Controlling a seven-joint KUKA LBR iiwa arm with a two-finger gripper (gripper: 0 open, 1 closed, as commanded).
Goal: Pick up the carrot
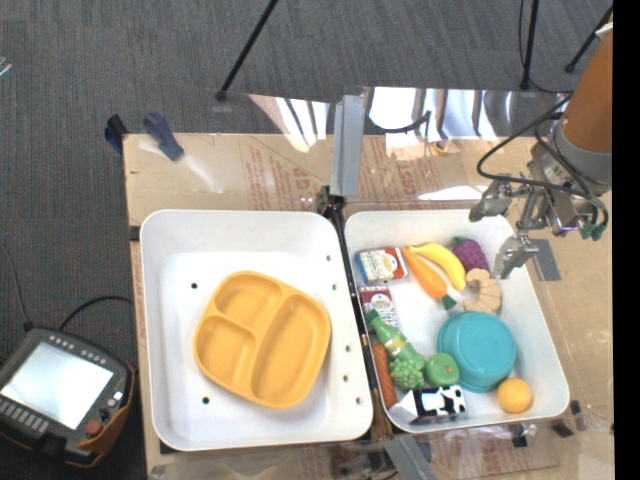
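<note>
I saw the gripper (522, 230) hovering over the right bin's (553, 348) far right corner, fingers apart and nothing between them. Just below it lay what looked like a wooden piece (483, 292), then the teal bowl (477, 350). The carrot (428, 276) lay left of that, against the banana (443, 262). The yellow tray (263, 338) sat in the left bin (165, 298).
</note>
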